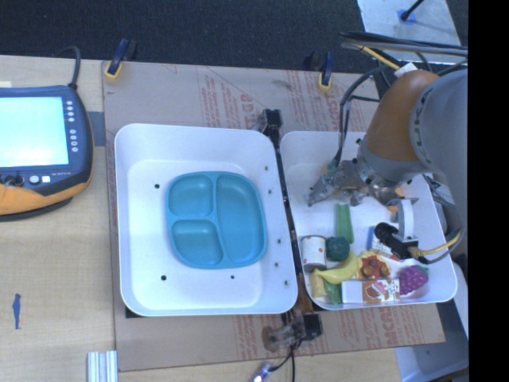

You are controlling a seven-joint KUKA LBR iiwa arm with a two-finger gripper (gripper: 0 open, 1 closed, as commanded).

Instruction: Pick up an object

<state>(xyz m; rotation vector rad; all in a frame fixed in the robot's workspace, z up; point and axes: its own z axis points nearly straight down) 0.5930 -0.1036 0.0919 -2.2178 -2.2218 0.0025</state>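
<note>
You cannot tell how the gripper (343, 191) is set. It hangs low in the right bin (298, 146), just above a green stick (343, 222), with the banana (339, 273) and grapes (412, 278) crowded nearer you; the left bin (135, 213) carries a blue plate (216, 219).

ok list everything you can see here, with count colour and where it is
bins: 2, white, side by side on the bench
plate: 1, blue, three sections, in the left bin
banana: 1, yellow, near edge of the right bin
grapes: 1 bunch, purple, right bin's near right corner
green stick: 1, green, middle of the right bin
can: 1, white label, right bin's left side
pendant: 1, grey and orange, left of the bins
clamps: 2, blue and yellow, bench's far edge
arm: 1, grey with orange band, over the right bin
gripper: 1, dark, above the green stick
</note>
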